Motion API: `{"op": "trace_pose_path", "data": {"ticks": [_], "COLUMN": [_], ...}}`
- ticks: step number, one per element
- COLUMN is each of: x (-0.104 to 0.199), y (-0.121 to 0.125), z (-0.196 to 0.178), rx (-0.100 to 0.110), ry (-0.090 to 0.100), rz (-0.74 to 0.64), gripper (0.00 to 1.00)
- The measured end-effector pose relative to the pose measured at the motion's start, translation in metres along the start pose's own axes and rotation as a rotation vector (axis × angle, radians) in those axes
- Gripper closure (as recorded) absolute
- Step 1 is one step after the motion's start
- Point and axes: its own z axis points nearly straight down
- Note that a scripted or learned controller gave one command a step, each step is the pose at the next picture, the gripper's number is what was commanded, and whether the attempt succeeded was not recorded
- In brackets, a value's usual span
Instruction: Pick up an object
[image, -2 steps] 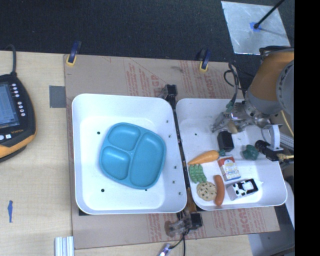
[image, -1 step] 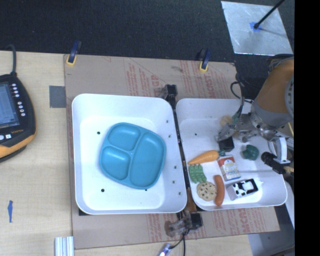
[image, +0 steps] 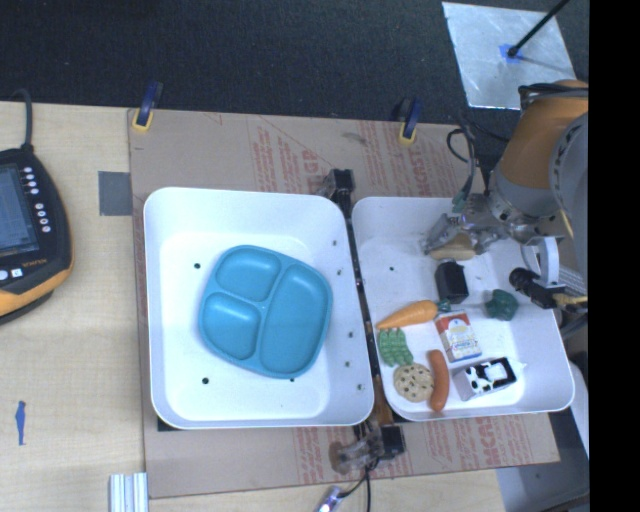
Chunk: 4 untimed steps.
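A: Where is the claw (image: 462, 238) at the moment?

B: Low in the right bin (image: 400, 215), near its far edge, on the end of the grey arm (image: 545, 150) that comes in over the right rim. Whether it is spread or pressed together, I cannot tell; the metal parts blur into one grey cluster.

A: Is anything in it?

B: A pale tan piece (image: 458, 245) lies right under it, touching or nearly so, but I can't see it pinched.

A: And around it?

B: Just toward the near side, a small black block (image: 451, 281). Toward the right edge, a dark green lump (image: 502, 303). Toward the left edge, an orange carrot (image: 407, 315) lying slantwise, with a green leafy piece (image: 394, 346) beside it.

A: The near edge?

B: A round cookie (image: 412, 381), a reddish sausage (image: 438, 379) next to it, a small red and white carton (image: 459, 336) farther in, and a black and white box (image: 489, 377) toward the near right corner.

A: The other bin?

B: The left bin (image: 170, 215) carries a blue divided plate (image: 266, 310), roughly in its middle, well apart from the claw
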Motion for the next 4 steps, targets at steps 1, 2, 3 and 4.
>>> {"op": "trace_pose_path", "data": {"ticks": [1, 2, 3, 4], "x": [0.006, 0.005, 0.012, 0.090], "y": [-0.055, -0.055, -0.070, -0.005], "z": [0.001, -0.010, -0.079, -0.157], "rx": [0.002, 0.004, -0.001, -0.001], "ry": [-0.001, -0.002, -0.001, 0.001], "rz": [-0.001, -0.003, 0.001, -0.001], "gripper": [0.00, 1.00, 1.00, 1.00]}}
